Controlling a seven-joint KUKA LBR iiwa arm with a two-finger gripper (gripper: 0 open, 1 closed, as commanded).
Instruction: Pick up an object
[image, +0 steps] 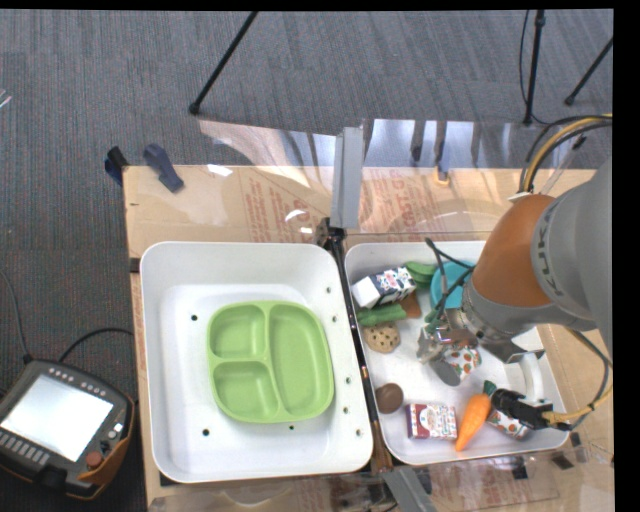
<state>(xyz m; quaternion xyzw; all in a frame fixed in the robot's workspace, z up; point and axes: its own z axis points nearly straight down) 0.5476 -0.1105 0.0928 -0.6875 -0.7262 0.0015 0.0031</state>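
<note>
The right bin (395, 450) holds several small objects. A black-and-white toy carton (385, 287) lies at its left, with a green piece (384, 315) and a round cookie (381, 338) below it. A dark brown ball (389, 397), a red-and-white box (431, 421) and an orange carrot (472, 421) lie along the front. My gripper (446, 350) is low in the middle of this bin, right over a speckled cup-like item (462, 357). The arm covers the objects under it. A teal object (452, 280) sits just behind the gripper.
The left bin (170, 300) bears a light green divided plate (270, 360). A small patterned can (511, 421) lies at the right bin's front right, beside a white item (528, 378). A grey post (347, 180) stands behind the bins.
</note>
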